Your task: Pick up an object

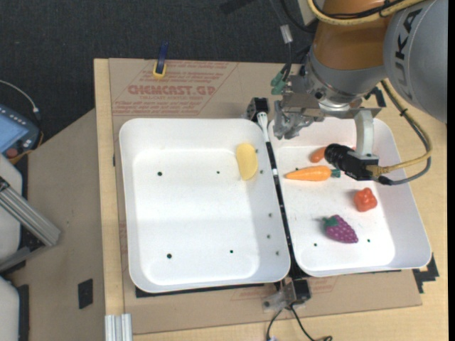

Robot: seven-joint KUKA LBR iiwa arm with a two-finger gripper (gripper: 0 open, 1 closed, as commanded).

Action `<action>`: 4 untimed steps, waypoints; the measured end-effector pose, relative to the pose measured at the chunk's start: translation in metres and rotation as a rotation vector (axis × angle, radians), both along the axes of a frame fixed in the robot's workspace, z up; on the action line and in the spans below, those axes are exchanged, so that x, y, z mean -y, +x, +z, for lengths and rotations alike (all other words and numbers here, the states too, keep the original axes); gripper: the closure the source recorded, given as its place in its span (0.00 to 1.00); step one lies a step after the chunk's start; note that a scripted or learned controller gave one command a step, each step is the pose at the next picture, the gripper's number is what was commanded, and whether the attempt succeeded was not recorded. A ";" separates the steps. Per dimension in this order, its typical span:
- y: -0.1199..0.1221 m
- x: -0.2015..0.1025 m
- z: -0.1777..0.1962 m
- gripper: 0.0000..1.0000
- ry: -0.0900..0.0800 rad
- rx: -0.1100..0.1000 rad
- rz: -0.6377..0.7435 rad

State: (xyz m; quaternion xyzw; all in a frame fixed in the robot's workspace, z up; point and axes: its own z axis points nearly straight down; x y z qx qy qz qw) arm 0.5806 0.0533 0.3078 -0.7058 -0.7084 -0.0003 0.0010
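**Pincer over the right bin**

The grey metal pincer (291,123) hangs at the back of the right white bin (398,251), near the wall between the bins. I cannot tell if it is grasping anything. The long orange toy carrot (309,175) lies just in front of it. The purple toy grapes (340,229) and small red toy pepper (365,199) sit nearer the front. A pale yellow toy (247,161) lies in the left white bin (142,261), with lots of bare floor around it.

Carrot (309,174), grapes (340,229) and pepper (365,199) crowd the right bin (409,251); left bin (142,261) mostly open.
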 end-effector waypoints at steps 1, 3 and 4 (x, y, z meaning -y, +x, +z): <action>-0.027 -0.044 -0.012 1.00 -0.001 -0.003 0.001; -0.019 0.055 0.030 1.00 -0.003 0.008 -0.008; -0.023 0.004 0.097 1.00 0.000 0.010 0.003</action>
